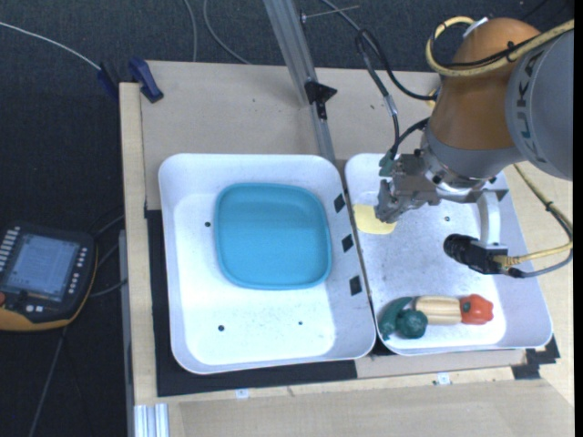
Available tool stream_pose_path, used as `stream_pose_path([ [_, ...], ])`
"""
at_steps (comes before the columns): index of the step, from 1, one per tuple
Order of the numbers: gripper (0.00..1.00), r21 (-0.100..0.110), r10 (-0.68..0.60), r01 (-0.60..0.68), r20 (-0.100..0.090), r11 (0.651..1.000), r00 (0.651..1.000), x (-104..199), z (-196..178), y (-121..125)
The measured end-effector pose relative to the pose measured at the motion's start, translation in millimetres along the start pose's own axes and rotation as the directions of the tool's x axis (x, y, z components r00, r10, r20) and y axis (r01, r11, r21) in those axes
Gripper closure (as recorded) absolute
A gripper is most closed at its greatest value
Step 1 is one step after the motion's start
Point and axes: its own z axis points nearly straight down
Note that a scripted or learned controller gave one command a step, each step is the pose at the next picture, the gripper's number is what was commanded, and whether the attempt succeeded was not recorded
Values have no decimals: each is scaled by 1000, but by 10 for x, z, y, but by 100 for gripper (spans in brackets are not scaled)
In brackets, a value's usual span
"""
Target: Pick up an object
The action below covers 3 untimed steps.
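Observation:
My gripper [390, 209] hangs low over the far left part of the right bin [528, 321], right at a small pale yellow piece [375, 221] that lies by the bin's left wall. The piece pokes out from under the gripper. Along the bin's near edge lie a dark green round object [404, 320], a tan wooden stick [438, 310] and a red piece [476, 309] at the stick's right end.
The left bin [187, 335] holds a large blue square plate [272, 235]. A metal pole [296, 44] rises behind the bins. A handheld controller [41, 274] rests on the floor at the far left.

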Motion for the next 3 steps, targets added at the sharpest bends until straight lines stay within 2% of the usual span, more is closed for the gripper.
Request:
stream_pose_path([
  [2,100,0,-1,1,0,1000,1000,1033,-96,-297],
  [3,0,-1,4,-4,1,1000,1000,1007,-97,-291],
])
